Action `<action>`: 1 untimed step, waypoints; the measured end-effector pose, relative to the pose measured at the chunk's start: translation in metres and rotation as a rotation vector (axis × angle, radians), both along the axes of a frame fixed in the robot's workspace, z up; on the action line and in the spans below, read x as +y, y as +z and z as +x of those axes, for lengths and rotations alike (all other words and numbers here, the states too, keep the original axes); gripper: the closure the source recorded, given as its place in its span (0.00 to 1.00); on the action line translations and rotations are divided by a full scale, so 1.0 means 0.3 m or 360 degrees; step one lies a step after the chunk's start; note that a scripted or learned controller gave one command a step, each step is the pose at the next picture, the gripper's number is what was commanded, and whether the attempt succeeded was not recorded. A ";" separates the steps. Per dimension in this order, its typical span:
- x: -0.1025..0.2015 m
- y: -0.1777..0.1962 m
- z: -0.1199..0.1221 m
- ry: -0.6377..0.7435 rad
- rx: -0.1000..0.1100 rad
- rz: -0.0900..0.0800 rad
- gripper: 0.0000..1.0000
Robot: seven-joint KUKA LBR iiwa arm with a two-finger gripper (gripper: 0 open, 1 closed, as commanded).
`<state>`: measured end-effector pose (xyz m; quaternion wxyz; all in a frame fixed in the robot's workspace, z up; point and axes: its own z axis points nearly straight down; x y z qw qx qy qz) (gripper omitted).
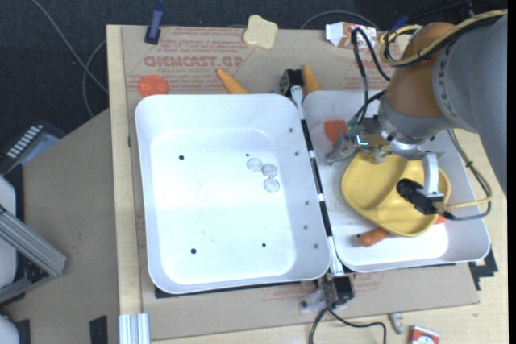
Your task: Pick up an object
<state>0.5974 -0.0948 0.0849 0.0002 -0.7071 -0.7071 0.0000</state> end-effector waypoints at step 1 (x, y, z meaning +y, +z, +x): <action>-0.015 0.003 -0.188 -0.0001 -0.0005 -0.0001 0.00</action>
